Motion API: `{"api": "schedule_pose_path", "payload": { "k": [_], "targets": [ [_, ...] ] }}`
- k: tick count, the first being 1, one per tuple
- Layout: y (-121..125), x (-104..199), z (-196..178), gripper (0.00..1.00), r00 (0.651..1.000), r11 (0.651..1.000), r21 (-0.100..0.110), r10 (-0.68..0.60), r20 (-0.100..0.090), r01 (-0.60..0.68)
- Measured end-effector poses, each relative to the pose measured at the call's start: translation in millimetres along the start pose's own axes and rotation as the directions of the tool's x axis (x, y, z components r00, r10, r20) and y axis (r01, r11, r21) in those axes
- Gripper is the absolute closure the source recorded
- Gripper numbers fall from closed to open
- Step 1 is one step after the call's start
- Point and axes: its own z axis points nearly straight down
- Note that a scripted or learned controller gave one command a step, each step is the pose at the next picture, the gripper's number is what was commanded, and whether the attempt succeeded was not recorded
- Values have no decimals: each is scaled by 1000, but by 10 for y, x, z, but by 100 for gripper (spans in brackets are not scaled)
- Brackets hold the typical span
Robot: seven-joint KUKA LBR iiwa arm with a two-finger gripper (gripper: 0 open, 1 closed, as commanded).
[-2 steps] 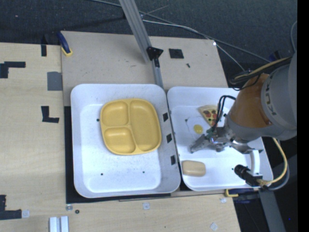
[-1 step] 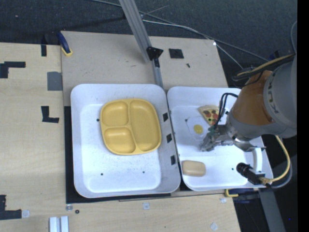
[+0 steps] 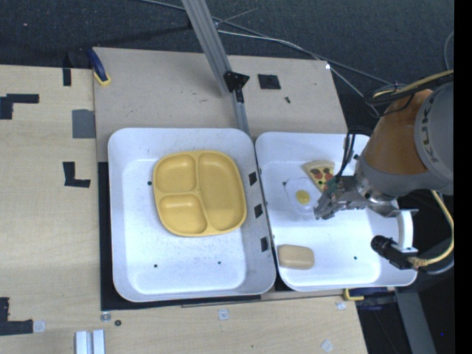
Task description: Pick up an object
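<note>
In the right bin (image 3: pixel 354 271) a pizza slice toy (image 3: pixel 321 172) lies near the far wall, a clear egg piece (image 3: pixel 302 196) just before it, and a tan bun (image 3: pixel 296 257) by the near wall. The jaws (image 3: pixel 325 206) hang low beside the egg; I cannot tell their state. The left bin (image 3: pixel 133 264) holds a yellow divided plate (image 3: pixel 199 192). Both sit on a wooden worktop (image 3: pixel 44 220)

robot lab: taped bench (image 3: pixel 44 198), white bins (image 3: pixel 122 198)

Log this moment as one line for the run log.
hand: low in right white bin, beside fried-egg toy | pizza-slice toy: behind hand | tan bar: near front | yellow divided plate: left bin
</note>
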Motion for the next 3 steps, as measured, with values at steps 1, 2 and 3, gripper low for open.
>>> {"api": "schedule_pose_path", "payload": {
  "k": [1,2,3],
  "targets": [
    [68,-51,-592,100,1000,1000,-3,0,1,0],
    [77,-49,-1046,100,1000,1000,-3,0,1,0],
    [248,397,-905,100,1000,1000,2,-3,0,3]
  ]
}}
